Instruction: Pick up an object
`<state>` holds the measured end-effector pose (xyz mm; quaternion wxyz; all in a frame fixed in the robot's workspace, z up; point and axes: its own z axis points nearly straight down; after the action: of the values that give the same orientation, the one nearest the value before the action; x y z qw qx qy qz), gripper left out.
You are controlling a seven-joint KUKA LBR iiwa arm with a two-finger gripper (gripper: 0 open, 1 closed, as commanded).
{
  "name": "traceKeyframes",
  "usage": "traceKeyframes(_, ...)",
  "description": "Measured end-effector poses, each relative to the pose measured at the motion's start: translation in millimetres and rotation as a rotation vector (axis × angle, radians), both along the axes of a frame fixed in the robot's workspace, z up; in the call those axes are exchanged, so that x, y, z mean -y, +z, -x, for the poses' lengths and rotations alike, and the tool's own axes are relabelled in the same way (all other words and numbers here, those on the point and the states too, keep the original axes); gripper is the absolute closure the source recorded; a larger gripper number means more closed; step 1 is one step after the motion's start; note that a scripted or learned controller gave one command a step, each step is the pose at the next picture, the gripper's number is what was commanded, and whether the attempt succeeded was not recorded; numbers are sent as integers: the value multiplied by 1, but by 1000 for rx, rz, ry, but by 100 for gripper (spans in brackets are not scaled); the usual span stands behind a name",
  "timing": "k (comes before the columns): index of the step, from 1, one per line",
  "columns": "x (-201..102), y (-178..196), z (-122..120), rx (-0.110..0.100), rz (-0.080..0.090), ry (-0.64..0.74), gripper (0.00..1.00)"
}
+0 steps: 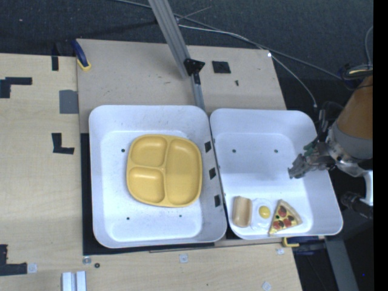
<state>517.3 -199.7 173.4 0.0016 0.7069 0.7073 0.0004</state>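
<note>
The right bin [260, 135] holds three toy foods along its near edge: a hot dog bun [242, 211], a fried egg [263, 212] and a pizza slice [284, 216]. My gripper [300, 167] hangs over the bin's right side, above and behind the pizza slice, apart from all three foods. The arm reaches in from the right with its orange band [357, 111] showing. Nothing is seen between the fingers.
The left bin [109, 132] carries a yellow divided plate [164, 170] in its middle. A grey metal post [173, 26] slants up from between the bins at the back. Cables trail across the dark floor behind the bench.
</note>
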Motion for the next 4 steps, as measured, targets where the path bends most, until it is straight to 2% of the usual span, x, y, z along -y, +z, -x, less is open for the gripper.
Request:
traceKeyframes(1,0,53,-1,1,0,1,100)
traceKeyframes(4,-158,42,-40,-5,-3,6,100)
